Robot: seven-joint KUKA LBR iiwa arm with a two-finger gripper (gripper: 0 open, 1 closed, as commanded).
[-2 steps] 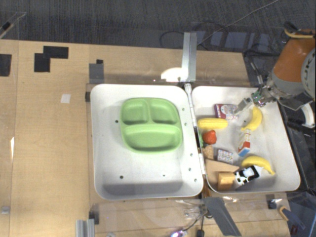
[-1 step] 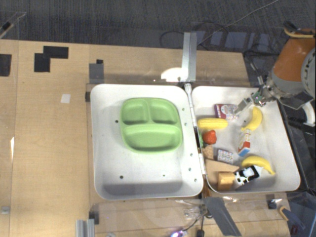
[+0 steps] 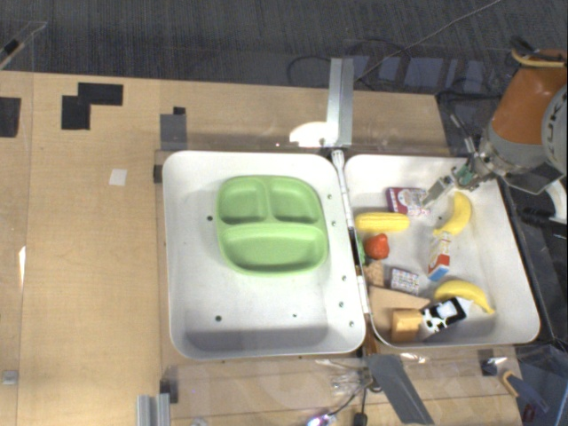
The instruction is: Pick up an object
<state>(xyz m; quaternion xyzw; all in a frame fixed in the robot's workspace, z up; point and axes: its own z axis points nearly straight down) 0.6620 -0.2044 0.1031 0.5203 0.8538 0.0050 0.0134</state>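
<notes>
Currently: gripper [image 3: 441,187] low over right bin [image 3: 515,238], fingers slightly parted, holding nothing, just beside purple packet [image 3: 406,200] and upper banana [image 3: 456,214]. Second banana [image 3: 465,293], tomato [image 3: 376,246] nearer front. Green tray [image 3: 270,223] in left bin [image 3: 186,238].

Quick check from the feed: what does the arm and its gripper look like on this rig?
The arm is a rounded grey body with a broad orange band above the wrist. At its end sits a small metallic gripper with slim, pale silver-grey fingers. Dark cables trail across the floor behind the bench.
</notes>
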